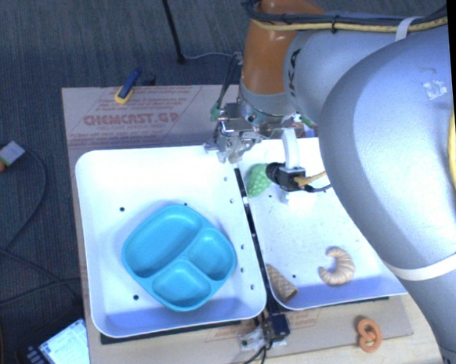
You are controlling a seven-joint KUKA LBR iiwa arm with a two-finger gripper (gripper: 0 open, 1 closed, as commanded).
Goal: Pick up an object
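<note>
My gripper (230, 144) hangs at the far end of the bins, over the divider between them. Just below and to its right, a small green textured object (257, 180) lies in the right bin (349, 223) beside the divider, apart from the gripper. A tan croissant (337, 265) rests near that bin's front, and a brown ridged cone-like piece (281, 284) sits in its front left corner. A blue three-compartment plate (179, 256) lies tilted in the left bin (110, 179).
The large grey arm covers the right bin's far right side. A pretzel (369, 333) lies on the bench in front of the right bin. A blue and yellow tool (128, 84) rests on the cardboard behind the left bin.
</note>
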